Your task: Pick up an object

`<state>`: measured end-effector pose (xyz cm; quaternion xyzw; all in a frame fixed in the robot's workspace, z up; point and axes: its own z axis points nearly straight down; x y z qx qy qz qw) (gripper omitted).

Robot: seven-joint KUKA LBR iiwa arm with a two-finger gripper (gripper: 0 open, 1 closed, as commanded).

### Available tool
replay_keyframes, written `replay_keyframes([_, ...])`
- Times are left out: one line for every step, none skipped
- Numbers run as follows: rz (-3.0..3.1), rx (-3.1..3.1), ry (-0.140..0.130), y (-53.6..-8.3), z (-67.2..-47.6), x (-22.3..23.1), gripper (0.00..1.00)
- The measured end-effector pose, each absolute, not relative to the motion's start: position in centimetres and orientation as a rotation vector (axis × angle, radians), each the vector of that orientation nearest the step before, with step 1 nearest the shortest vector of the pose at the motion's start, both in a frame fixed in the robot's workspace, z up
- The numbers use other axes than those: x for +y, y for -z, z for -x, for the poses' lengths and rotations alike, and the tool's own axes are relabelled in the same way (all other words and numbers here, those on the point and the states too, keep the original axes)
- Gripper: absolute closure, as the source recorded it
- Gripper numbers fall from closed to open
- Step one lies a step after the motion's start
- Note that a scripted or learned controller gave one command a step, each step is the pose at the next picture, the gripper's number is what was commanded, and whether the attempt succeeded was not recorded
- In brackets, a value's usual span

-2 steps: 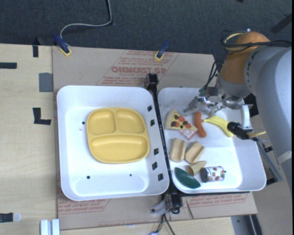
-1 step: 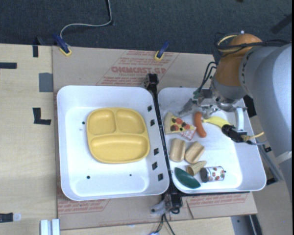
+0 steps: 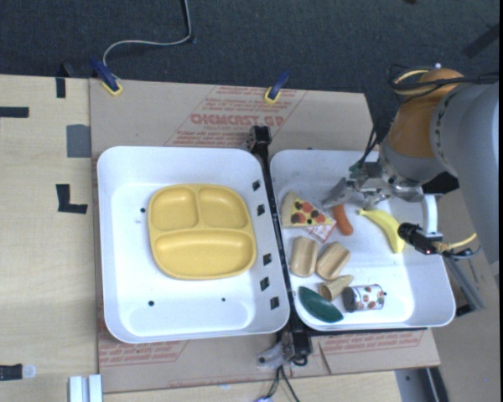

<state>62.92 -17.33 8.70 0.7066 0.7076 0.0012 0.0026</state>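
Observation:
My gripper point(image 3: 350, 198) hangs low over the upper middle of the right bin point(image 3: 427, 296), reaching in from the right. Its fingers stand open with nothing between them. Just below it lies a small orange sausage point(image 3: 343, 218). A pizza slice point(image 3: 304, 213) lies to its left and a yellow banana point(image 3: 386, 227) to its right. Further down are two tan bread pieces point(image 3: 318, 258), a brown cone-like piece point(image 3: 336, 287), a dark green item point(image 3: 321, 307) and a small can point(image 3: 365, 297).
The left bin point(image 3: 121, 224) holds a yellow divided plate point(image 3: 203, 230). A black divider with clips point(image 3: 268, 224) runs between the bins. The grey arm with its orange band point(image 3: 415, 120) and cables covers the right bin's upper right side.

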Motion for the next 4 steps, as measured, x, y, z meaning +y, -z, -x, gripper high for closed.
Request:
replay_keyframes([-2.217,2.220,-0.002,-8.7,-64.6,-15.3,0.00])
replay_keyframes([-2.213,2.219,-0.002,-9.7,-64.7,-15.4,1.00])
replay_keyframes([-2.217,2.223,-0.003,-23.9,-63.5,-7.5,1.00])
replay_keyframes([-2.219,2.224,0.000,-25.0,-58.5,-4.6,1.00])
